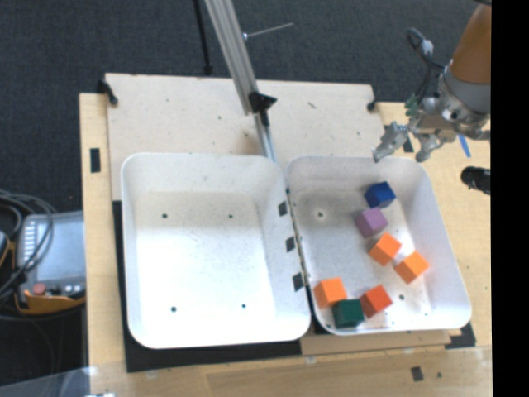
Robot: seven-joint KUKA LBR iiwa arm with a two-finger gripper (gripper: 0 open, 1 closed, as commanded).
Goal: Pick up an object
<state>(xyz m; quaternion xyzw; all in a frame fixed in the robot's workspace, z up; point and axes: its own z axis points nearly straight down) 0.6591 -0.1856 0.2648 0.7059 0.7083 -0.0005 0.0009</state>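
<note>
**Even overhead light, soft focus throughout**

The bench is being lit evenly and brightly from above. The left bin (207, 246) is being washed out to near-flat white, with little detail kept on its floor. A faint grey shadow is being cast in the upper part of the right bin (430, 213). Edges are being rendered slightly soft across the whole frame, and the dark floor at the top is being left dim.

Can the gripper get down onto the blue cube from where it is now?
Probably yes. The gripper hovers over the right bin's far rim, and the blue cube lies just below it in the view, top uncovered. The purple cube sits close beside it, which may crowd one finger.
</note>
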